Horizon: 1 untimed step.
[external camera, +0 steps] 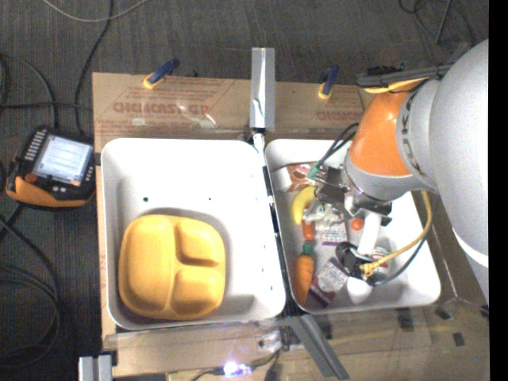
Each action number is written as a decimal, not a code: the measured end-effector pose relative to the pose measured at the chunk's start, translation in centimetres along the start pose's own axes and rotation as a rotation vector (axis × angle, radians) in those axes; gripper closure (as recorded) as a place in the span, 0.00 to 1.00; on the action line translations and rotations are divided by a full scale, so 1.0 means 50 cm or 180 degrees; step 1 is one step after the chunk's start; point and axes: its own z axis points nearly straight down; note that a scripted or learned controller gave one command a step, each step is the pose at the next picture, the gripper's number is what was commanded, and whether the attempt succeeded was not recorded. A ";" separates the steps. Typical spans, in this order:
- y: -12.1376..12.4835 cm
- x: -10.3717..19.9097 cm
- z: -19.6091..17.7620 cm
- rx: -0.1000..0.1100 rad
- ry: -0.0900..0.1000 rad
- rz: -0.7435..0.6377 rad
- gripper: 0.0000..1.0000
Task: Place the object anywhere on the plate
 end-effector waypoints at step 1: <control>-0.114 0.051 0.001 0.0009 0.0010 -0.0240 1.00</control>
